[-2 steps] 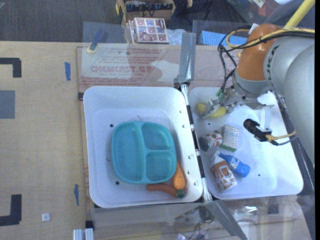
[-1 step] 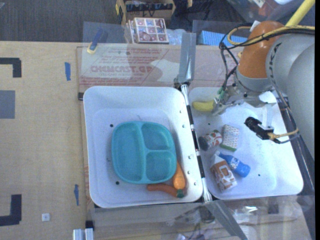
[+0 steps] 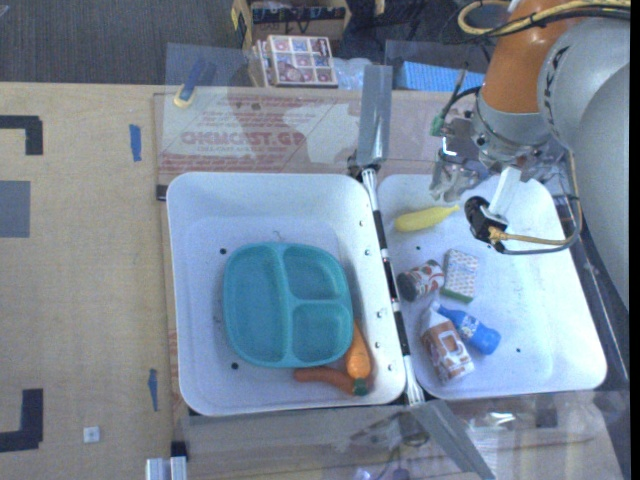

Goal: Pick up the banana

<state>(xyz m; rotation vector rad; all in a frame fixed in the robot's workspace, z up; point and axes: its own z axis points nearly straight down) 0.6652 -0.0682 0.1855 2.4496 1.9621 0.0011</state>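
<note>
Bench: we see a tan top bearing two white bins side by side, with cardboard boxes and clutter on the dark floor behind.
Left bin (image 3: 200, 208): we find a teal divided plate (image 3: 288, 306) lying flat in the middle, and two orange carrots (image 3: 345, 366) touching its lower right corner.
Right bin (image 3: 560, 358): we count the banana, a small dark can (image 3: 420, 280), a checkered packet (image 3: 461, 274), a blue bottle (image 3: 470, 330) and a brown carton (image 3: 446, 352).
Banana (image 3: 426, 217): we see it lying flat near the upper left corner of the right bin, close to the wall between the bins, its long axis roughly left to right. It lies well apart from the can and the packet below it.
Arm (image 3: 560, 58): we see it come in from the upper right, grey with the orange band above the wrist.
Gripper (image 3: 450, 183): we place it just above the banana's right end, pointing down into the bin. Nothing shows between its fingers, and we cannot tell whether they are apart or together, nor whether they touch the banana.
Cable (image 3: 520, 240): we see a black and yellow lead looping from the wrist over the bin floor, to the right of the banana.
</note>
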